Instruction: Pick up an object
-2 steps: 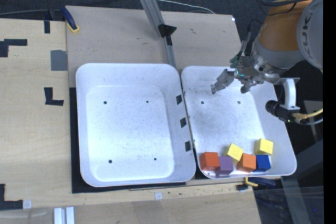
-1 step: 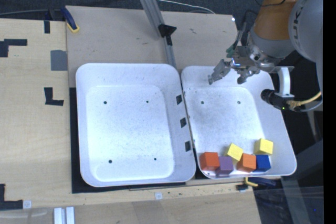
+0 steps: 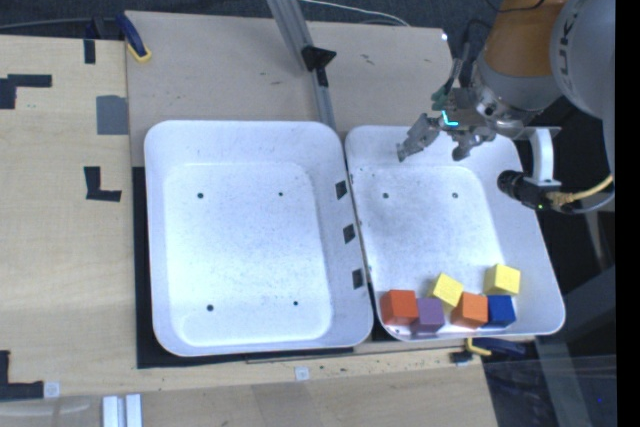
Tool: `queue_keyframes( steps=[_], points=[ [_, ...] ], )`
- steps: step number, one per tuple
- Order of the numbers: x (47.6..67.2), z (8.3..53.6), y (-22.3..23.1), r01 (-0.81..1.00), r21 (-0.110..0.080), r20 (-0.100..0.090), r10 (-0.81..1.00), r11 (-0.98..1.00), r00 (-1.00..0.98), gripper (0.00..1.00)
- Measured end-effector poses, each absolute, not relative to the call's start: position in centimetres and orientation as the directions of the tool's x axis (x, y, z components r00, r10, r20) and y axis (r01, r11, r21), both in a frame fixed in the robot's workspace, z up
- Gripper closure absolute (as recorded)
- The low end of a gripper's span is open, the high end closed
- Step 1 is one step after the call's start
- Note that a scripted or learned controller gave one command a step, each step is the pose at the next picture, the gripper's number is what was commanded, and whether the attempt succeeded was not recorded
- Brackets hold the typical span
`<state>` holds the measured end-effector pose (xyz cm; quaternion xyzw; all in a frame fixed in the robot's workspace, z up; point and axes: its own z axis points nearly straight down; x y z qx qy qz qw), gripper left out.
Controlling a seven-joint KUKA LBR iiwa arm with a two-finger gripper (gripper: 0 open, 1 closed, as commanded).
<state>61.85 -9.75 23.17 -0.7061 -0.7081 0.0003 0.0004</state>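
Above right bin's (image 3: 520,215) far edge, end effector (image 3: 436,147) hovering, fingers spread

Wooden bench (image 3: 220,65), two white bins (image 3: 240,140)

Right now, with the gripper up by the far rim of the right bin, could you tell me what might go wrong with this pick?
1. The gripper hangs open at the far end of the right bin, well away from the blocks.
2. The orange block, purple block and blue block crowd together, so fingers may jam or nudge neighbours.
3. They sit against the near rim, which may block a finger.
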Motion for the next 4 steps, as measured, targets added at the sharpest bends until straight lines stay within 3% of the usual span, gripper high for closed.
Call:
queue_keyframes(
  steps=[1,2,3,4],
  points=[
    [64.2,18.9,-6.8,1.0,-0.004,0.0,1.0,0.004,-0.004,0.0],
    [59.8,19.2,-8.5,1.0,-0.005,-0.001,1.0,-0.001,0.001,0.0],
    [67.7,8.7,-11.2,1.0,-0.005,-0.001,1.0,0.001,-0.001,0.0],
    [63.5,19.8,-7.8,1.0,0.005,0.001,1.0,0.004,-0.004,0.0]
  ],
)
